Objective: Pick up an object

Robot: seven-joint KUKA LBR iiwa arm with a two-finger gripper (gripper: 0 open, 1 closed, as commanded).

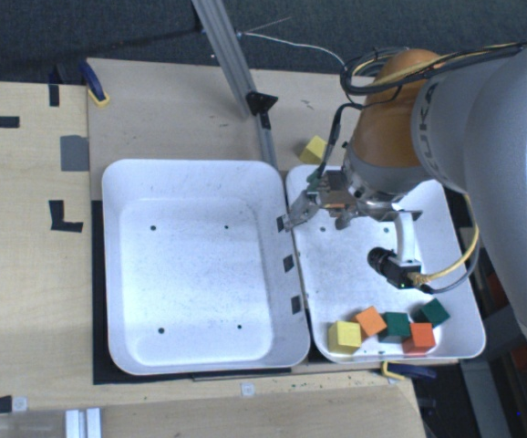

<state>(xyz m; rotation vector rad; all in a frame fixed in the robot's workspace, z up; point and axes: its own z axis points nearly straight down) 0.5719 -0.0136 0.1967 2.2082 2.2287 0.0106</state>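
Claw (325, 201) hung over the right bin (336, 263) near its upper left corner, grip state unclear, colored blocks (387, 327) clustered at the bin's lower edge.

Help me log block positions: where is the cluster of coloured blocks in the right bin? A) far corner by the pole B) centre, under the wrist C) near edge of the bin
C: the yellow block, orange block and their neighbours sit along the near edge of the right bin.
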